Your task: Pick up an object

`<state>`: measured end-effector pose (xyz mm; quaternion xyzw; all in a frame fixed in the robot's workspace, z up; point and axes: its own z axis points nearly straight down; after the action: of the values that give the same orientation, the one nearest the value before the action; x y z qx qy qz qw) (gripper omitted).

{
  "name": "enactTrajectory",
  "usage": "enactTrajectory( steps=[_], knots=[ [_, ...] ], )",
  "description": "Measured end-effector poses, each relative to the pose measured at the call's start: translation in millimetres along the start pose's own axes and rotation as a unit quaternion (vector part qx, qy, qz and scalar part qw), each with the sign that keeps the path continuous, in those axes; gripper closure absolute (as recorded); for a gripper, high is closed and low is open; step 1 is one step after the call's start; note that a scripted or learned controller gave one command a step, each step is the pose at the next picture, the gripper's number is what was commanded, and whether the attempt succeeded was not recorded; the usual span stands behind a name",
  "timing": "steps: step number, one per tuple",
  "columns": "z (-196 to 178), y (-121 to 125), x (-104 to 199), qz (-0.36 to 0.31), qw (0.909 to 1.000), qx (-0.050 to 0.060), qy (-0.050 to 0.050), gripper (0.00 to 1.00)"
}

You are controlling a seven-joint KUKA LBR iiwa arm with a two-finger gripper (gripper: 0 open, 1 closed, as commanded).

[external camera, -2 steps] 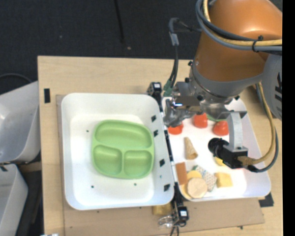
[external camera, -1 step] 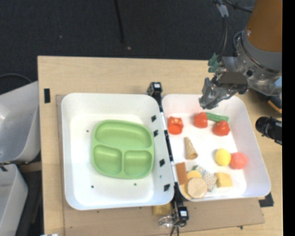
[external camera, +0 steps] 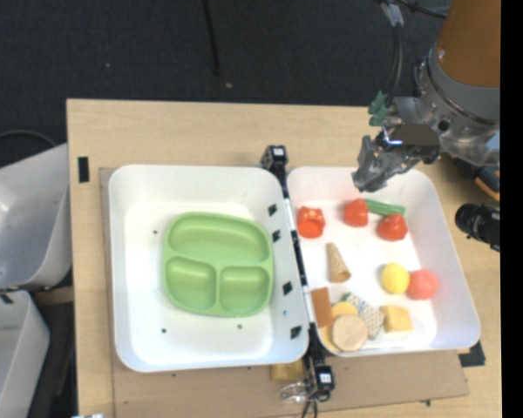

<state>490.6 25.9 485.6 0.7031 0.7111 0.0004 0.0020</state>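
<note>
Approach step, by the look of it: gripper poised right of frame centre over the right bin, jaw state impossible to tell, nothing visibly held, nearest red piece just below, next calling for a short descent.
</note>
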Motion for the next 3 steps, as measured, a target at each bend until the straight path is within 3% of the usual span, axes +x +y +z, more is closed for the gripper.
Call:
enactTrajectory(
  steps=[1,2,3],
  knots=[
    [55,-2,-64,0.007,1.0,0.002,0.0,1.0],
    [94,-1,64,-0.001,1.0,0.003,0.002,1.0],
    [95,0,24,0.006,1.0,0.002,0.001,1.0]
  ],
)
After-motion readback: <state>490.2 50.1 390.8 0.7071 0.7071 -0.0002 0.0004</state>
